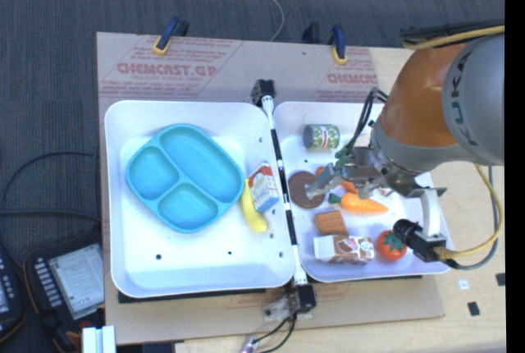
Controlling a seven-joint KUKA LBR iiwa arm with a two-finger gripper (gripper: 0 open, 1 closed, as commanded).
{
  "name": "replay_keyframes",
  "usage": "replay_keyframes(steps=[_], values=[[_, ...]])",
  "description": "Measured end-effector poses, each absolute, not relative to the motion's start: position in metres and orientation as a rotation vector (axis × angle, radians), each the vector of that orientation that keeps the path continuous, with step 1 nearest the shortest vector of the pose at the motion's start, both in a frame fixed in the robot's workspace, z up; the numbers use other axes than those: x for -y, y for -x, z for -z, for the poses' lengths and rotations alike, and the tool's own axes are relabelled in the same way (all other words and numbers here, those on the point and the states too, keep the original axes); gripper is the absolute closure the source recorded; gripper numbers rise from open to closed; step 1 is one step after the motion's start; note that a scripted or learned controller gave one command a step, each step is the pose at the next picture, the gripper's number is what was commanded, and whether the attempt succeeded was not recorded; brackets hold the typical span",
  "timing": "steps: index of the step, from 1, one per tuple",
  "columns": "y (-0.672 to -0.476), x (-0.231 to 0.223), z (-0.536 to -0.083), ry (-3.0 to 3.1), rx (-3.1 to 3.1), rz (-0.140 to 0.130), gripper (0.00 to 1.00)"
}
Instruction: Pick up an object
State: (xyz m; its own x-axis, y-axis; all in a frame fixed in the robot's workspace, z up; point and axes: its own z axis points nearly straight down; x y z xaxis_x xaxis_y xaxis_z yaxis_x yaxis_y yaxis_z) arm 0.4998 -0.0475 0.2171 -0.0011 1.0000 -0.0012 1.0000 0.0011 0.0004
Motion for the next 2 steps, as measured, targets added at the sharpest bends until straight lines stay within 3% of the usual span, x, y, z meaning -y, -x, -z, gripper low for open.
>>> replay_keyframes(steps=[1, 2], values=[[-0.528, 0.091, -0.099, -2.221, -2.222, 0.002, 0.0], [-0.566, 0.096, -0.087, -2.219, -2.22, -0.002, 0.0]])
